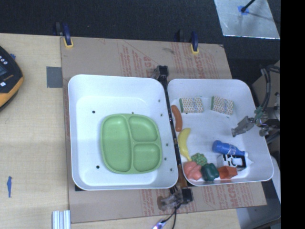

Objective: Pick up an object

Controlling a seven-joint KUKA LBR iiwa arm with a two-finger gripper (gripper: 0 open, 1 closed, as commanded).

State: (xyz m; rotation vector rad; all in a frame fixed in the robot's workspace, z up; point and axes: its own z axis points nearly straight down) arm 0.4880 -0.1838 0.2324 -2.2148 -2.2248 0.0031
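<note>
You are at the start of this pick: nothing is lifted yet, and every candidate object lies on a bin floor. The worktop (33, 142) carries a cardboard sheet (143, 56) printed with faint reddish lettering too blurred to read. On it the left bin (78, 87) holds a green divided plate (130, 143), and the right bin (238, 87) holds the small items. The gripper (242, 127) hangs at that bin's right side, over bare floor, with nothing between its jaws; whether those jaws are apart or together you cannot tell from this angle. Nearest to it is a blue object (222, 147), with a black-and-white piece (237, 161) just beside it; any mark on that piece is illegible. Two patterned packets (191, 104) (222, 105) lie near the far wall, their print unreadable. Along the left wall you have a yellow banana (184, 142) and an orange sausage-shaped toy (177, 117). In the near corner cluster a pink toy (192, 170), a green toy (208, 171) and a small orange-red piece (228, 172). Still to do, as I judge it: choose one, descend, close, lift.
</note>
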